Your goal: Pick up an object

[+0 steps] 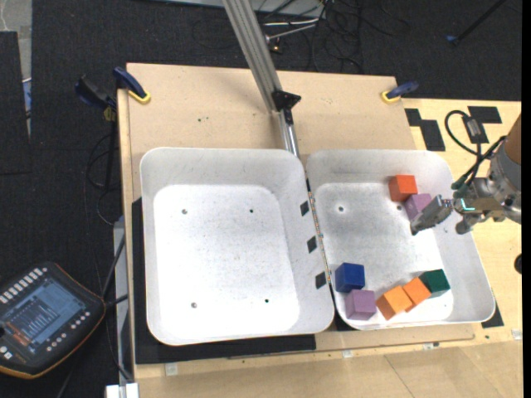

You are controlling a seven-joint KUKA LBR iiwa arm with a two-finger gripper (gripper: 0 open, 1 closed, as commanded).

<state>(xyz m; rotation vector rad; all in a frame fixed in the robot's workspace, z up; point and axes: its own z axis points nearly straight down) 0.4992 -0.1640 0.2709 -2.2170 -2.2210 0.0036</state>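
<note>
Camera view: I am positioning the end effector (433, 214) low over the right bin (377, 181), near its right edge, touching or just beside the light purple block (417, 203). I cannot tell its opening or whether it is gripping anything. An orange block (403, 186) is crowding that target. More blocks are lining the bin's front edge, leaving its centre open for moving.

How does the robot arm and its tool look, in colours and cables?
The arm is grey, with an orange band at the view's right edge. A black cable loops beside it. The tool is dark grey metal, with a small teal spot behind it.
</note>
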